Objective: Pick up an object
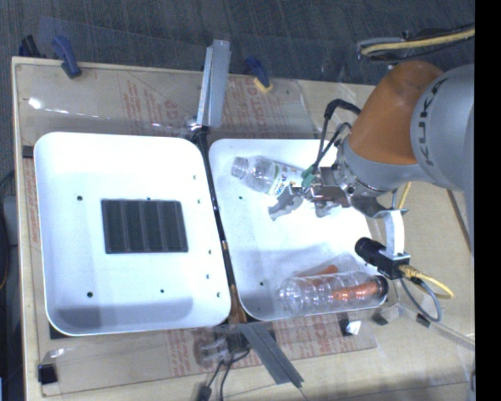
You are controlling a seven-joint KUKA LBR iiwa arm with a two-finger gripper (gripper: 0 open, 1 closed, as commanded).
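Note:
A small clear plastic bottle (263, 174) with a white and blue label lies on its side at the back of the right bin (259, 249). A larger clear bottle (334, 291) with orange inside lies along that bin's front wall. My gripper (302, 206) hangs over the middle of the right bin, just in front of the small bottle's labelled end. Its two fingers (280, 208) stand apart, open, with nothing between them. The grey arm with its orange band (397, 111) comes in from the right.
The left bin (67, 224) holds a dark ribbed rectangular block (144, 225). A metal bar (212, 82) stands at the back between the bins. Cables (417, 286) run at the right bin's front right corner. Blue clamps (67, 54) sit on the bench's back edge.

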